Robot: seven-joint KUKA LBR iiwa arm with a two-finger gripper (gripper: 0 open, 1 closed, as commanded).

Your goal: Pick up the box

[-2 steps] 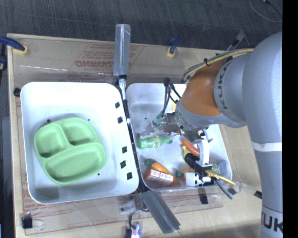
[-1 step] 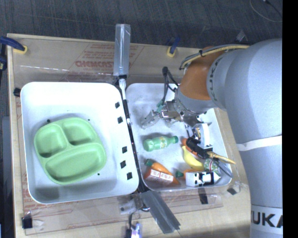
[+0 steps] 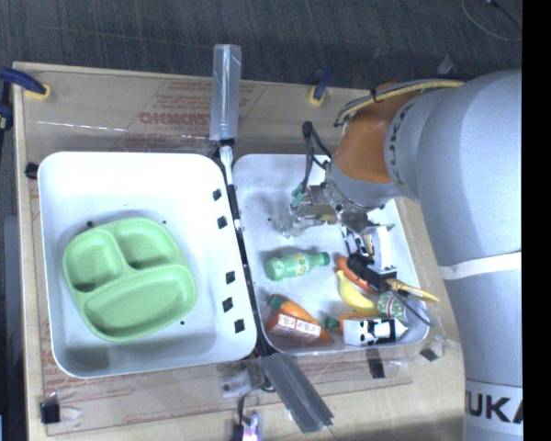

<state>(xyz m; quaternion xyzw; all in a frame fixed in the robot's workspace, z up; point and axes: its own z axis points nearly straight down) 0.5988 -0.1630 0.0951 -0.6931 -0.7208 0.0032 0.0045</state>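
The arm [image 3: 459,182] reached in from the right over the right bin [image 3: 257,177], w/ the gripper [image 3: 305,211] low over the bin's far part; can't tell if it was open or closed. The left bin [image 3: 55,177] held a green tray [image 3: 129,277]. The box [image 3: 294,324], orange, lay at the right bin's near edge, just right of the divider, near of a green bottle [image 3: 294,265] and left of a banana [image 3: 354,292].

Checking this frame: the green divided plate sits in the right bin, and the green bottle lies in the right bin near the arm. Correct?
Not quite. The camera view shows the green divided plastic plate in the left white bin, alone there. The rest holds: the green plastic bottle lies on its side in the right white bin, close to the grey arm.
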